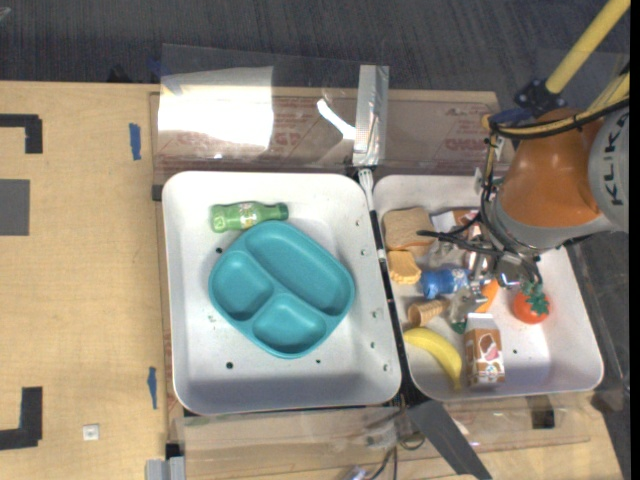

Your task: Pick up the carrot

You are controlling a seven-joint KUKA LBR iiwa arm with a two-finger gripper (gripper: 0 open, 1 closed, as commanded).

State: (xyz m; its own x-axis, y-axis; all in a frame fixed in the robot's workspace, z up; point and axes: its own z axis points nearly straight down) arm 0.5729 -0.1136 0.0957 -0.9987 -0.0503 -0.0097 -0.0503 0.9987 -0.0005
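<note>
Approach step: gripper (478, 280) (finger state cannot be told) low in right bin (575, 363) clutter; next, close on carrot (487, 296).

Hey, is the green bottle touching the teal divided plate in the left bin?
Cannot tell. In the camera view the green bottle lies right along the teal plate's upper rim, with no plain gap or contact visible.

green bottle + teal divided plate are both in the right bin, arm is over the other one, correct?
Not quite. The camera view shows the green bottle and teal divided plate in the left bin. The arm is over the other one, the right bin.
</note>
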